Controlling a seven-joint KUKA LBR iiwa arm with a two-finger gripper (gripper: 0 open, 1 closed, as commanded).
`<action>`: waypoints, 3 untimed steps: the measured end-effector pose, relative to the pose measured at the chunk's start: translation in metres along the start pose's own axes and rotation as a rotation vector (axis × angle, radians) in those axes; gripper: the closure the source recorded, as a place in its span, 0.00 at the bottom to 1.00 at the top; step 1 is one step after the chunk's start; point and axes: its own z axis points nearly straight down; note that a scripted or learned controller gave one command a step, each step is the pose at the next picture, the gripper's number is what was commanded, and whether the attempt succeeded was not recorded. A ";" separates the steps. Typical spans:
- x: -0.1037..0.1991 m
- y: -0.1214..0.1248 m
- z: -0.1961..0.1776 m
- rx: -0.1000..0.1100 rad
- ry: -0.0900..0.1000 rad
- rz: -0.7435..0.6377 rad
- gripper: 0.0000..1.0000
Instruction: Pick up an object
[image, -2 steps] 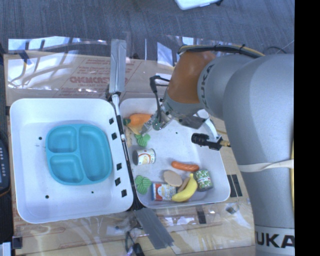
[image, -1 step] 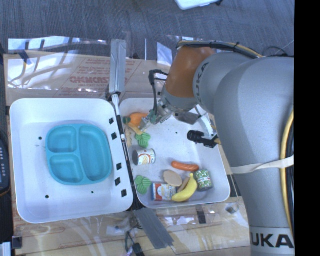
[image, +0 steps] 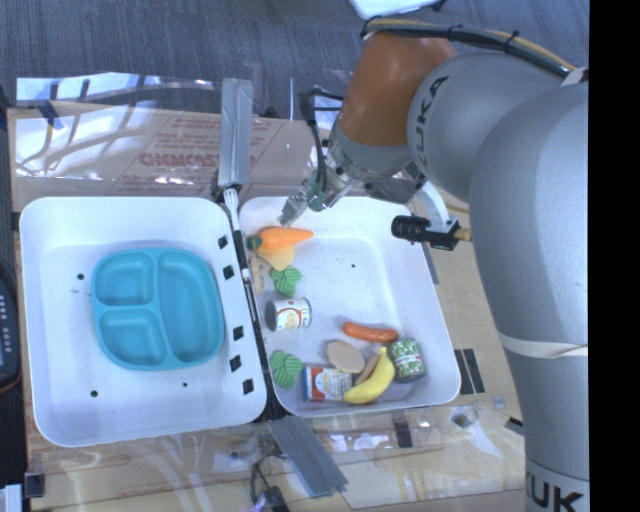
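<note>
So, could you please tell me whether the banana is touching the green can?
Touching. The camera view shows the banana's upper end lying against the green can's left side, no white bin floor between them.

It looks like a robotics lab: a KUKA arm (image: 500, 150) over two white bins (image: 50, 230), toy food, taped plastic sheeting (image: 130, 130)

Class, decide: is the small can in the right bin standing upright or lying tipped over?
Tipped. The can lies on its side, its round end facing the camera.
</note>
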 end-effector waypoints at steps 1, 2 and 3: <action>-0.013 -0.044 0.062 0.011 0.010 -0.094 0.00; -0.018 -0.034 0.104 0.004 0.004 -0.129 0.00; -0.021 -0.028 0.105 0.011 0.010 -0.044 0.00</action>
